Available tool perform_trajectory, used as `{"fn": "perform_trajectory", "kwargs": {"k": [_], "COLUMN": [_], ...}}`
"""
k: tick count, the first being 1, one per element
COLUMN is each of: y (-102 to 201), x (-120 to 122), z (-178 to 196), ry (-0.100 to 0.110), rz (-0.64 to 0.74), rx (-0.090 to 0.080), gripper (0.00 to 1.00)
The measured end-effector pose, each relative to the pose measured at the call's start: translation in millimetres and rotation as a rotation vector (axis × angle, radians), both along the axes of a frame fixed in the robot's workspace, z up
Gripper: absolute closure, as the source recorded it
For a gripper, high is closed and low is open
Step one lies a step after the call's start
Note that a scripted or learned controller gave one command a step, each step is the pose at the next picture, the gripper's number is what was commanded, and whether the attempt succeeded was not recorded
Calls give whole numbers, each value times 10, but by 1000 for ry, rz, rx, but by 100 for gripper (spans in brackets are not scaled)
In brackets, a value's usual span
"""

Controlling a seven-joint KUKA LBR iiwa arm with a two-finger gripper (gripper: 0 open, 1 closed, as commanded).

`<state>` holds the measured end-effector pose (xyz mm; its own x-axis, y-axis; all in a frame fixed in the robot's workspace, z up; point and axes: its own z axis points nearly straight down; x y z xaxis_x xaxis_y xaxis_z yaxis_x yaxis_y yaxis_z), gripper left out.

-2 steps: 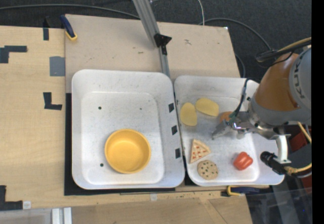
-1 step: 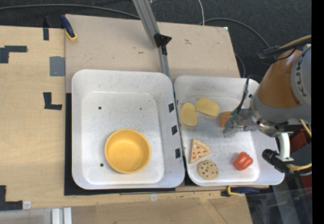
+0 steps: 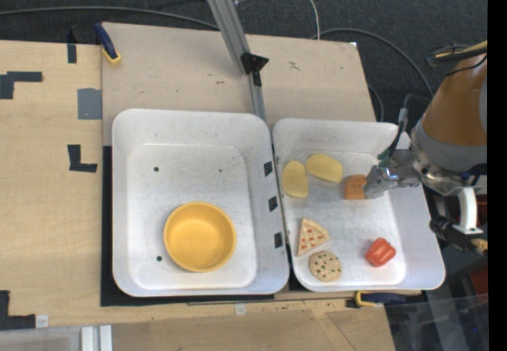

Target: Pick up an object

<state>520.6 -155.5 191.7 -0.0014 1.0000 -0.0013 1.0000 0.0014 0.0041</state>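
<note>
Two shallow white bins sit side by side on the bench. The left bin holds one yellow bowl, upright with its mouth facing up, near the front of the bin. The right bin carries the rest: a pale yellow oval piece close to the inner wall, its long axis running roughly front to back; a second pale yellow piece just beside it to the right, its long axis slanting from upper left to lower right; a pizza slice lying flat, its point aimed toward the back of the bin and its crust edge toward the front; a round cookie just in front of the slice and nearly touching it; and a red pepper well to the right of those two. The gripper reaches in from the right and is low over the right bin, its tip meeting a small orange block that lies to the right of the slanted yellow piece. Whether that block sits between the tips or only against them cannot be told, nor whether the tips are apart or together. The block is squat, with no clear long axis. The nearest neighbour is the slanted yellow piece to its left, apart from it by a narrow gap; the pizza slice and pepper lie farther toward the front
</note>
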Motion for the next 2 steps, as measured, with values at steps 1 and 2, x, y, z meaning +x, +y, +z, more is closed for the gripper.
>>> {"fn": "perform_trajectory", "kwargs": {"k": [1,2], "y": [52,54], "x": [-62,-51], "z": [472,1001], "ry": [1,-1], "rz": [1,1], "rx": [0,0], "gripper": [100,100]}}
